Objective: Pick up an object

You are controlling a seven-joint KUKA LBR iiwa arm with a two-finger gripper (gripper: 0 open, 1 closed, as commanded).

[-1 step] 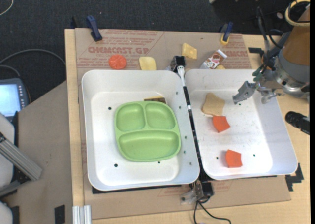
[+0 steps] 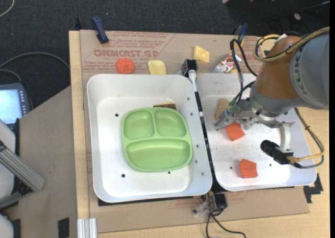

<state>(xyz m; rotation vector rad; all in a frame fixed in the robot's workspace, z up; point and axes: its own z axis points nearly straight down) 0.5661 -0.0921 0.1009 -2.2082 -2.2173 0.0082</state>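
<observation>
In the right bin (image 2: 272, 179), my gripper (image 2: 235, 122) hangs low over the bin's left half, open. An orange block (image 2: 236, 133) lies just under and between the two fingertips, its top edge partly covered by the gripper. I cannot tell whether they touch it. A second orange block (image 2: 248, 168) lies apart, nearer the front rim. A tan wooden block (image 2: 222, 107) rests just behind the left finger (image 2: 223, 121). The grey arm with its orange band (image 2: 277, 75) comes in from the right.
The left bin (image 2: 99, 127) holds a green divided plate (image 2: 156, 138) with a brown piece (image 2: 164, 106) at its back edge. Behind the bins lie a red disc (image 2: 124, 65), two yellow pieces (image 2: 156, 67) (image 2: 201, 53) and a red-white item (image 2: 226, 65). Cables run along the arm.
</observation>
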